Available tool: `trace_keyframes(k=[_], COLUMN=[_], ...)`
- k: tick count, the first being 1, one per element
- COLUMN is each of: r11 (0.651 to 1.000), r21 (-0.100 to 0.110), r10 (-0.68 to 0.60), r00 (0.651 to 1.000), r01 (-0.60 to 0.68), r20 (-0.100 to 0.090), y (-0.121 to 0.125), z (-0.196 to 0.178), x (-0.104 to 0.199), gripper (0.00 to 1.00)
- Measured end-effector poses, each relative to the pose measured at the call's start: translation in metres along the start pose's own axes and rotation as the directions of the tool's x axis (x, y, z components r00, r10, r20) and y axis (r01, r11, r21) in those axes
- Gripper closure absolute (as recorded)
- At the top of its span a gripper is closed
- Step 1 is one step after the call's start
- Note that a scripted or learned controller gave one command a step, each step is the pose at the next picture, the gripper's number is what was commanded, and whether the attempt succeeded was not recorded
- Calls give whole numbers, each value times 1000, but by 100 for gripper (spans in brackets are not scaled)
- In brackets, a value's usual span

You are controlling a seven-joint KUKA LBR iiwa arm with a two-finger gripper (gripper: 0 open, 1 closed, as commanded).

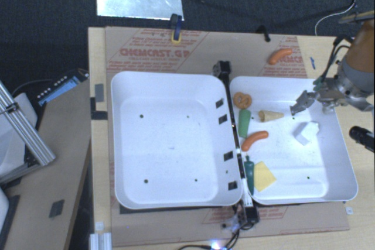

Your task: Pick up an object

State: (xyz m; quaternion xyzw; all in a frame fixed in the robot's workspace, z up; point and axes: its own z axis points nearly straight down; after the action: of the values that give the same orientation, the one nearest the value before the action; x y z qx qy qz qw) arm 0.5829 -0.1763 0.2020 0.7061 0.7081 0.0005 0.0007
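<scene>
Gripper poised above right bin

Gripper (302, 103) hovered over the right bin (337, 184), fingers slightly parted and holding nothing. The white block (305, 133) lay just below it; a straight descent, centred before closing, looked safest.

arm (358, 61): cut off by right picture edge
end effector (302, 103): small, finger gap too blurred to tell
green item (249, 171): partly under yellow block (263, 176), by the bin wall
</scene>
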Motion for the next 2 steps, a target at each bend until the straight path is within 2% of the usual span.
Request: trace_keyframes(k=[1,2], r11=[1000,1000], r21=[-2,-4], r10=[-6,-3], r00=[1000,1000], r01=[6,3], r20=[0,1], y=[62,61], z=[122,106], x=[24,22], gripper=[0,100])
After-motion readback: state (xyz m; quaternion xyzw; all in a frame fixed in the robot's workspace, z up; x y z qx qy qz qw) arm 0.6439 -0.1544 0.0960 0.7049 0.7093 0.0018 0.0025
